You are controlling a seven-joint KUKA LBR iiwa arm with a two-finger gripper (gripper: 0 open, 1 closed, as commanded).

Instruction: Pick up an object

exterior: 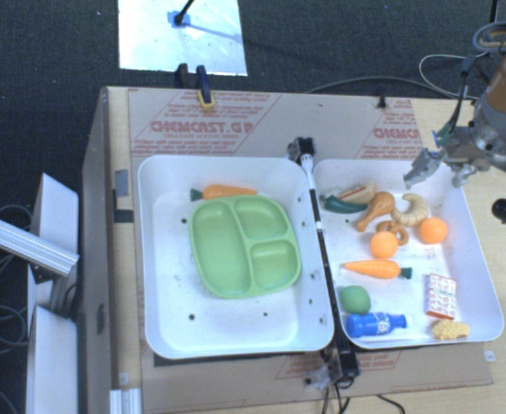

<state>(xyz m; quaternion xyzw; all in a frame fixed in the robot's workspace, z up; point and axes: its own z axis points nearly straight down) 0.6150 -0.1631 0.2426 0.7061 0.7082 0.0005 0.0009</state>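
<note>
Orange fruit, two of them, sat close among the crowd in the right bin [485,293], and that crowding looked like the main hazard: a descent aimed at one piece could well have nudged a neighbour, or closed on two things at once and lifted neither. The gripper [442,167] hovered over the bin's far right corner with its two fingers standing apart and nothing between them, so nothing had been picked yet. Its nearest candidates were the croissant [415,207], the chicken drumstick [377,209] and the small orange ball [434,230], which lay touching or just beside each other; round, smooth toys like the ball would likely roll out of a pinch placed off-centre. The bin's wall rose just beside the tool, and a low approach there might have struck it.

Further down lay a second orange ball [384,245], a carrot [373,269], a green round piece [354,299], a blue bottle [375,323] on its side and a red-and-white packet [440,296]. In the left bin [171,317] a green divided tray [244,246] rested flat, with another carrot [225,191] behind it
</note>
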